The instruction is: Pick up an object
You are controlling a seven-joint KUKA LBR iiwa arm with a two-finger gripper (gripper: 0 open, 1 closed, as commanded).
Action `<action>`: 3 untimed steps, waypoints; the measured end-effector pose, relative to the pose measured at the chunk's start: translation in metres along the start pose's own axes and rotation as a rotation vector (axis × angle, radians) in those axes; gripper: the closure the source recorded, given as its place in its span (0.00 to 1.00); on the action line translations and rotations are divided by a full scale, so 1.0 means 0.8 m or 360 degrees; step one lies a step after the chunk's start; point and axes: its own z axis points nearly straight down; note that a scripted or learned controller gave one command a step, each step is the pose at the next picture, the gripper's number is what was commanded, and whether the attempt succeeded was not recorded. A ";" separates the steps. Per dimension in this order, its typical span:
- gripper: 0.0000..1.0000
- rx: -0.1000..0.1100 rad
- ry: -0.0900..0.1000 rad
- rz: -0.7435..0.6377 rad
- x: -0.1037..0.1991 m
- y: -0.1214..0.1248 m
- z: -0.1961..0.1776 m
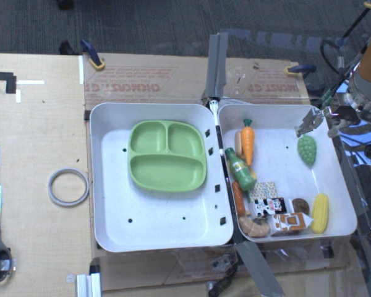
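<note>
A green bunch of toy grapes point(307, 150) is seen lying near the back right corner of the right bin point(278, 122), just below and beside the end effector point(319, 120), which hangs over the bin's back right rim. Whether the end effector is open or closed cannot be told, and nothing is seen held in it. The grapes are judged light, stiff, knobbly plastic, liable to roll; a hold across the narrow middle is suggested. A toy carrot point(247, 142), green bottle point(239, 169) and corn cob point(320, 212) lie further off, and a green divided plate point(167, 155) sits in the left bin point(111, 215).
</note>
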 end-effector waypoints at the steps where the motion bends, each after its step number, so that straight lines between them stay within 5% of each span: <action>1: 0.00 -0.0002 -0.0002 0.0032 -0.031 0.058 0.094; 2: 0.00 -0.0003 0.0001 0.0026 0.081 0.088 0.157; 3: 0.00 -0.0005 -0.0003 -0.0576 0.179 0.088 0.053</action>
